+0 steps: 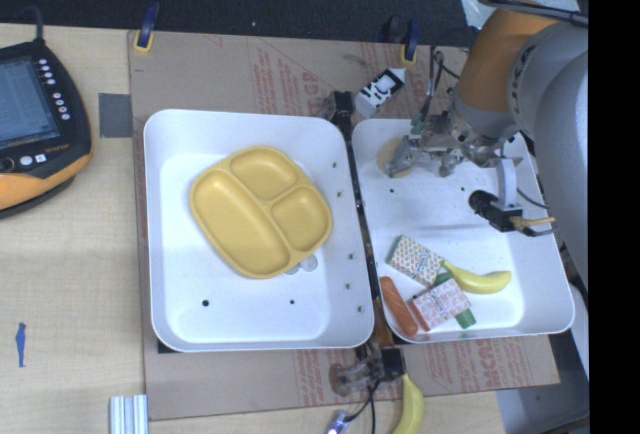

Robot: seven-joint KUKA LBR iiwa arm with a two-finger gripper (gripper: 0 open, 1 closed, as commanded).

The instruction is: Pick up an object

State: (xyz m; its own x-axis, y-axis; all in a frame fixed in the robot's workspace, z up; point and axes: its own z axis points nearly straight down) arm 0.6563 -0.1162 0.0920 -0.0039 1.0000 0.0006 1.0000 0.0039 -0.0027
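My pincer [400, 160], state indiscernible, sits at the right bin's [545, 322] far end; banana [480, 278], hotdog [398, 307] and packets [416, 259] lie ungrasped; pick pending.

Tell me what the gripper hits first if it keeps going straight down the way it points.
Probably the bare floor of the right bin near its far end; the gripper hangs there, apart from the banana. Depth is unclear.
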